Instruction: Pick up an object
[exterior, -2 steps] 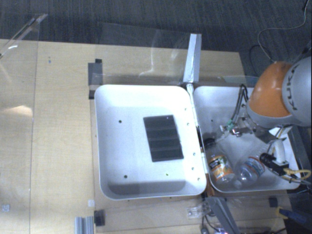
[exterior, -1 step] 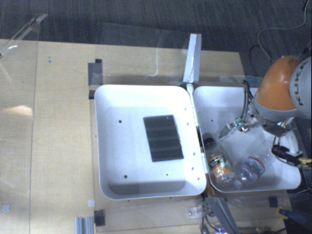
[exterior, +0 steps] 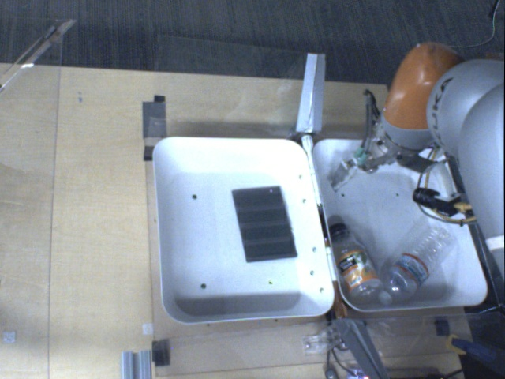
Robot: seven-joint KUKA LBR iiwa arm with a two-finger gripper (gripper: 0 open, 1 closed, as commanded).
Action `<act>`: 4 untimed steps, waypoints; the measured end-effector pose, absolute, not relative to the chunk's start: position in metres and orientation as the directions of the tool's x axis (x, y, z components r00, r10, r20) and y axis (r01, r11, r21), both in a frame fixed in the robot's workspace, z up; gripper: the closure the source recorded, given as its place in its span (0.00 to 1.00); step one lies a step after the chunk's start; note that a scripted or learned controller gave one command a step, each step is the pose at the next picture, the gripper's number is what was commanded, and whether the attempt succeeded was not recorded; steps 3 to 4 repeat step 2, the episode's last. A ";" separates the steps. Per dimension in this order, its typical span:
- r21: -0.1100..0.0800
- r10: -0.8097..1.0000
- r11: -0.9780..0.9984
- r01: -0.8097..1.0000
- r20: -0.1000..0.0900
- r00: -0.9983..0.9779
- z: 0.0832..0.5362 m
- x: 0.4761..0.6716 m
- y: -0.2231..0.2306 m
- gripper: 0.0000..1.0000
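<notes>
A small bottle with an orange label and a black cap [exterior: 353,264] lies in the right bin [exterior: 398,192], near its front left corner. Beside it on the right lies a clear plastic water bottle [exterior: 416,260], tilted toward the bin's right wall. My gripper [exterior: 341,174] hangs low over the back left part of the right bin, well behind both bottles and touching neither. A flat black ridged pad [exterior: 264,223] rests in the middle of the left bin [exterior: 189,172].
The grey arm with its orange band [exterior: 414,93] fills the upper right, over the back of the right bin. A metal post [exterior: 311,93] stands behind the seam between the bins. Black and yellow cables [exterior: 442,202] hang over the right bin's right side.
</notes>
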State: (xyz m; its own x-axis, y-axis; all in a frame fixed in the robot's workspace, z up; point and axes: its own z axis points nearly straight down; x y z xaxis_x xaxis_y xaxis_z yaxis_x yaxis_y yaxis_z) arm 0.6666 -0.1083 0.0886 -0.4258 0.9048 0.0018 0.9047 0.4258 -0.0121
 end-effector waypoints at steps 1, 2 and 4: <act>0.007 0.931 0.364 0.931 -0.003 -0.364 0.128 0.594 -0.148 0.00; 0.006 0.958 0.287 0.958 -0.003 -0.287 0.107 0.570 -0.205 0.00; 0.006 0.958 0.287 0.958 -0.003 -0.287 0.107 0.570 -0.205 0.00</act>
